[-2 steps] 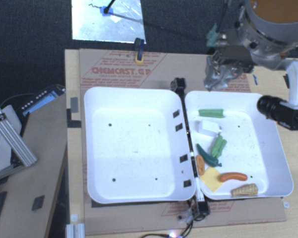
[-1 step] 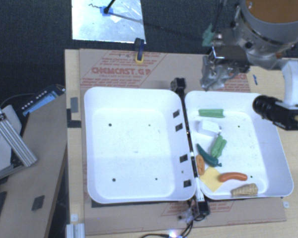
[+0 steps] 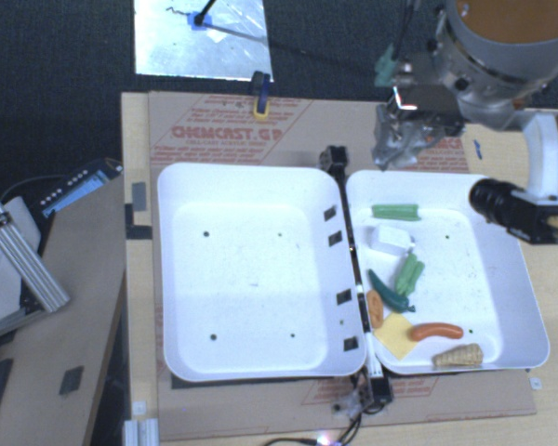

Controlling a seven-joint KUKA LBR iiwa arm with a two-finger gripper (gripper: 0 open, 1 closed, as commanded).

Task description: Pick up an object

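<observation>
You look down on a dark blue-grey carpeted floor (image 3: 56, 72) that fills the upper left; a shiny metal sheet (image 3: 203, 24) lies flat on it near the top, catching bright light; a brown board printed CHEMCAST GP (image 3: 225, 130) covers the bench below it; a yellow and blue clamp (image 3: 260, 95) grips its far edge; at your left stands a tan table (image 3: 70, 333), with an aluminium rail (image 3: 19, 258) slanting across its corner.

right bin (image 3: 502, 277) | green pod (image 3: 395, 212) flat by far wall | red sausage (image 3: 435, 331), cone (image 3: 458, 355) near front edge
</observation>
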